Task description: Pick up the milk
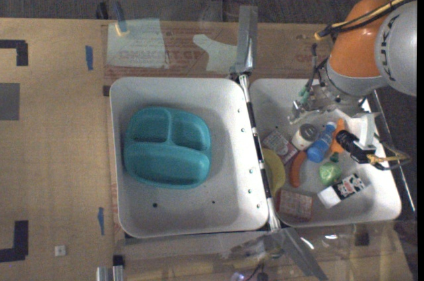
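The milk (342, 189) is a small white carton with black cow patches. It lies on its side near the front right corner of the right bin (383, 205). My gripper (307, 107) hangs over the back half of that bin, under the orange wrist band. It is well behind the milk and to its left, just above a white-capped jar (305, 136) and a blue bottle (321, 143). I see nothing between its tips.
The right bin also holds a green item (329, 172) beside the milk, an orange carrot (295, 169), a yellow piece (275, 170), a pink box (296, 204) and a small packet (279, 143). A teal divided plate (167, 146) sits in the left bin (199, 217).
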`<state>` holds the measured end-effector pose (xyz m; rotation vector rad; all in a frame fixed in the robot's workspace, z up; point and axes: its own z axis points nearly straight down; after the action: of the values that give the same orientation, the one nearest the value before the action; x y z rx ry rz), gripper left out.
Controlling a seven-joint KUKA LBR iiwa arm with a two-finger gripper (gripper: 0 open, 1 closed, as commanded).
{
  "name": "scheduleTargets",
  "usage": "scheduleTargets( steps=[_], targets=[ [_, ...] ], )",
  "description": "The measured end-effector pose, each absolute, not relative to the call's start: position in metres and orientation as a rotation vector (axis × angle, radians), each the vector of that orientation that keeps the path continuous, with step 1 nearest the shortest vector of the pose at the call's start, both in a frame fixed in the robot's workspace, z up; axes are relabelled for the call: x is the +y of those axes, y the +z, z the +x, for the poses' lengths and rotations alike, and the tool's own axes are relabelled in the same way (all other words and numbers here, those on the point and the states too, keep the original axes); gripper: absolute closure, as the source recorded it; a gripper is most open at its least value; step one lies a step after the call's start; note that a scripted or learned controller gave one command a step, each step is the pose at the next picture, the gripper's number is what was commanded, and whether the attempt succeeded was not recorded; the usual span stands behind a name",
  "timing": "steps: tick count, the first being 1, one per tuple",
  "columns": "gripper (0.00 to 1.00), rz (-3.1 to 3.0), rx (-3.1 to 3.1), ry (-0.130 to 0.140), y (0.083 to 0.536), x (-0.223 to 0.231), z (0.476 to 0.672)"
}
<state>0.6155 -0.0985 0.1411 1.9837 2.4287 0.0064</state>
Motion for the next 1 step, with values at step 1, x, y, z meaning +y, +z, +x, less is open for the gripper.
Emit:
scheduleTargets(
  steps=[1],
  targets=[
    [1.00,2.066,2.358,0.005,0.2572,-0.1182,0.6625]
  ],
)
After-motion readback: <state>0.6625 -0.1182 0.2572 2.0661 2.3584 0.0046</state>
